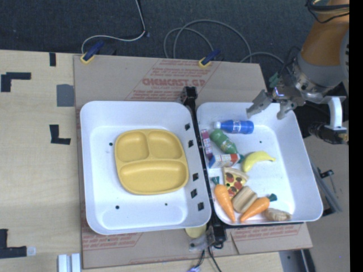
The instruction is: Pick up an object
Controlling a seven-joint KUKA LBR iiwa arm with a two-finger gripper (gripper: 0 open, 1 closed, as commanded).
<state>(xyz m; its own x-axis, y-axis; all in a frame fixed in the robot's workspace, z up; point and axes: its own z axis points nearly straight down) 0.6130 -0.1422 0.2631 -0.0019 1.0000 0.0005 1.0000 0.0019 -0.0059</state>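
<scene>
At the near edge of the right bin point(306, 169) lie two toy carrots point(253, 208), a small bread-like piece point(244, 198) between them and a pale lump point(277, 214) at the rim; behind them come a pizza slice point(233, 179), a banana point(257, 160), a green bottle point(223, 141) and a blue bottle point(236, 127). The left bin point(93, 169) carries a yellow divided plate point(151, 161). The gripper point(271, 107) hangs over the far right corner of the right bin, its jaws spread apart with nothing between them, so by my reading the pick is not yet done: descent, closing and lift all remain. The blue bottle is the nearest candidate, lying just beside and below the jaws on the bin floor. Its long axis runs roughly left to right across the view, white cap toward the left, blue body toward the right. The banana lies near it, curved, long axis also roughly left to right, tip toward the right wall. The bench point(34, 197) around the bins is bare wood with black marks.
</scene>
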